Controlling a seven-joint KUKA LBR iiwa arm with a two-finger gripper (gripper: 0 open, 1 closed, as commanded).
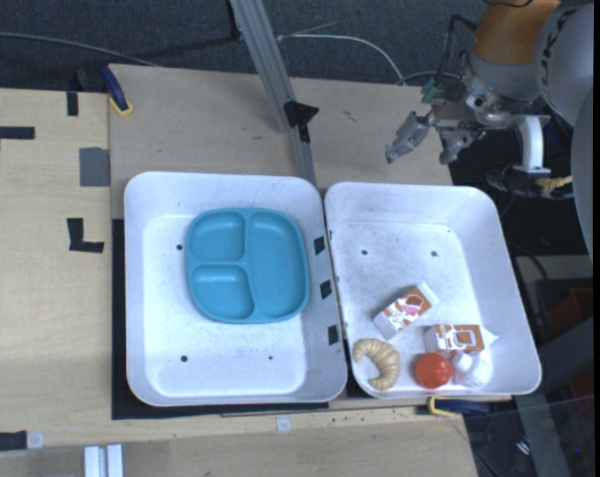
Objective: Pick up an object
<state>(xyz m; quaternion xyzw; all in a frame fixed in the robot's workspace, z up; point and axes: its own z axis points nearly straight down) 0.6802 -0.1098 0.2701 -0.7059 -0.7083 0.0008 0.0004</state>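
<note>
The gripper (426,143) hangs with its two fingers spread apart and nothing between them, up beyond the far rim of the right bin (479,202), over the bare bench rather than over the bin's floor. One finger (403,139) angles out toward the middle of the bench, the other sits closer to the wrist. Above it the arm (538,28) shows its orange band and grey housing, reaching in from the right.

From where I stand this looks like the very start of the pick: no object is lifted, none is touched, and the open jaws are well apart from anything worth grabbing. The next move, I judge, calls for the arm to swing toward the near end of the right bin and come down over one chosen piece, with the fingers lined up to straddle it.

All the candidates lie clustered in that near corner. A croissant (379,361), pale tan and curled, rests against the near rim. Just beside it sits a small red ball (433,370), round and likely to roll under a poor grip. A white-and-red packet (405,310) lies tilted a little farther in, and a second carton (461,340) lies near the ball.

The left bin (141,266) holds a blue divided plate (247,264), lying flat.
</note>
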